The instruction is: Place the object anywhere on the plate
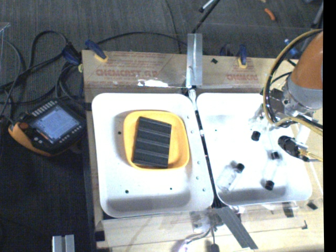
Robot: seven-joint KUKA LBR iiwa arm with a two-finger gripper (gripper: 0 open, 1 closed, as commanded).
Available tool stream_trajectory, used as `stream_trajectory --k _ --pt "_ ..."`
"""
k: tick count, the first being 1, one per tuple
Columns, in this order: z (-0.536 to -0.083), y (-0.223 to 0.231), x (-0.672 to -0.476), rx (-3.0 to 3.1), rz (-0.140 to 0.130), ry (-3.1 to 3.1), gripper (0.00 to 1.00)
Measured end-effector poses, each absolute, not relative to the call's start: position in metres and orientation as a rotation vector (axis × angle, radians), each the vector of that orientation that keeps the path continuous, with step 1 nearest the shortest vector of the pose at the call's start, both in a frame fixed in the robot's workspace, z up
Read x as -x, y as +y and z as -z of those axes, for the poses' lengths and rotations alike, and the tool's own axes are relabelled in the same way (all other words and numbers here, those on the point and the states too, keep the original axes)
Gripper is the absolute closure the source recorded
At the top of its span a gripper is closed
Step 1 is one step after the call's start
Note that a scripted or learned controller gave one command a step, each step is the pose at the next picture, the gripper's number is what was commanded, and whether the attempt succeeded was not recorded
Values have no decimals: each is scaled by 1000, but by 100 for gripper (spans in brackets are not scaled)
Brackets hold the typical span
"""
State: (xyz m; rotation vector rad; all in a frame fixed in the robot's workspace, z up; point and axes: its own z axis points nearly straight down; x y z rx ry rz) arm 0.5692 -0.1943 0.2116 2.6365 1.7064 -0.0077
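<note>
A dark grey ribbed rectangular block (152, 141) lies flat on the yellow plate (180, 150) in the left bin (110, 182), covering the plate's middle. My gripper (248, 180) hangs over the right bin (231, 114), well apart from the block and the plate. Its clear fingers (227, 177) with black studs are spread wide, open, and nothing sits between them. The grey arm with its orange band (310, 72) comes in from the upper right.
A metal divider strip (195, 62) runs between the two bins at the back. Cables (278, 96) loop around the wrist near the right bin's far edge. A handheld pendant (50, 126) rests on the floor at the left.
</note>
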Motion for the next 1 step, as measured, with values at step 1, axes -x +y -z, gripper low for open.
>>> stream_trajectory --k 1 --pt "-212 -194 -569 -2637 7 1706 0"
